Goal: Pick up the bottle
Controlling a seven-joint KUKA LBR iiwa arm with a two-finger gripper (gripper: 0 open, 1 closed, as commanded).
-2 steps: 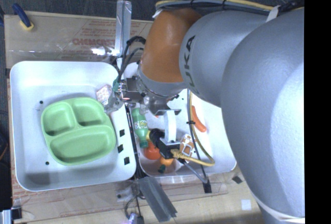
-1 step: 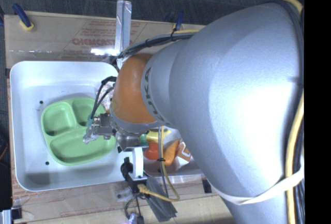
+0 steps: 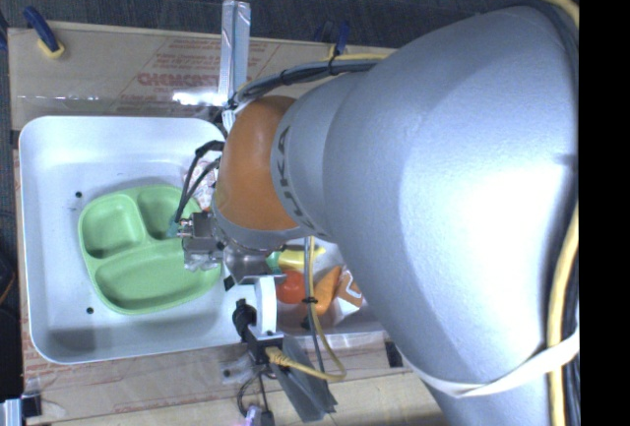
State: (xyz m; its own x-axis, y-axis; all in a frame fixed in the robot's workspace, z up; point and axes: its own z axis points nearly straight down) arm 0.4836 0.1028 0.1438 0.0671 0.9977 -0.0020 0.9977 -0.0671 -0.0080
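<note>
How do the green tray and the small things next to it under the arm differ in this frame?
The green tray lies in plain sight in the left bin; the yellow and orange items peek out from under the arm, mostly hidden. The tray is broad and divided into compartments; the items show as small patches, too covered to identify. They share bright colours against the white bins.

Faint red print on the cardboard sheet is unreadable.
</note>
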